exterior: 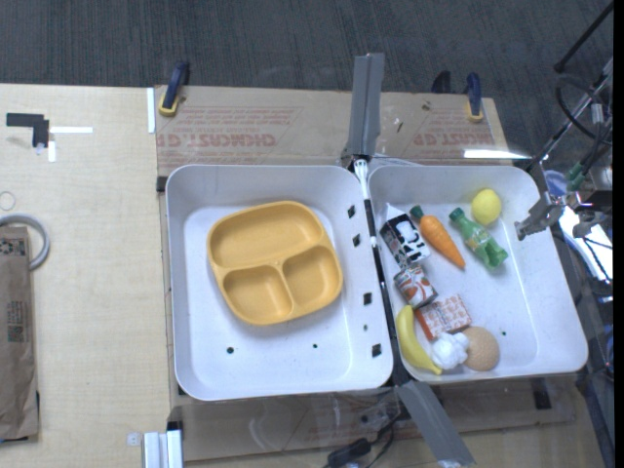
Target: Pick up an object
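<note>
Right bin [546,291] | gripper [546,213] (right rim) | lemon [486,206] just left, apart

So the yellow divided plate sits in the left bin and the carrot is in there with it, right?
Not quite. The yellow divided plate does sit in the left bin, but the carrot lies in the right bin, between a black-and-white carton and a green bottle, as the camera view shows.

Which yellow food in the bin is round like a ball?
The lemon, at the far side of the right bin. The banana is yellow too, but it is long and curved and lies at the near side.
</note>
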Controlling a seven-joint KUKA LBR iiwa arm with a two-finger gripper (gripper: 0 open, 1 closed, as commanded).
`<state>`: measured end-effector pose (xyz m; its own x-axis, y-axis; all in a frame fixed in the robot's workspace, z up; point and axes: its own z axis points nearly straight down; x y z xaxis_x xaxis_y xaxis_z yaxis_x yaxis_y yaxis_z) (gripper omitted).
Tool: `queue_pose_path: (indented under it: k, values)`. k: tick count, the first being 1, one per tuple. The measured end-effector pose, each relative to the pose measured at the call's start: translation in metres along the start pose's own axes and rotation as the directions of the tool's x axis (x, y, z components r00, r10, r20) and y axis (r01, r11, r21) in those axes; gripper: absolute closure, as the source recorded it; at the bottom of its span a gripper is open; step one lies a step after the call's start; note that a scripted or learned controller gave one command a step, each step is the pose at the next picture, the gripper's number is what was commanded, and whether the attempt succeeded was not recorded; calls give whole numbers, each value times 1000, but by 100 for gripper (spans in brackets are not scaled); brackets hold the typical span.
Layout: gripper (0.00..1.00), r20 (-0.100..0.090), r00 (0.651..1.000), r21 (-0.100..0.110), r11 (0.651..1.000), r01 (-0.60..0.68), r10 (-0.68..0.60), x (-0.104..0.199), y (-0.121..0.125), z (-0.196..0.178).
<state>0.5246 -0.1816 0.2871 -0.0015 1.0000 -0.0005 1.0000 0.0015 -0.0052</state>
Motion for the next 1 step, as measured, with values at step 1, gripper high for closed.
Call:
queue_pose_path:
  k: [1]
  values:
    - [0, -1, 1000, 0, 1000, -20, 20, -19, 40, 95]
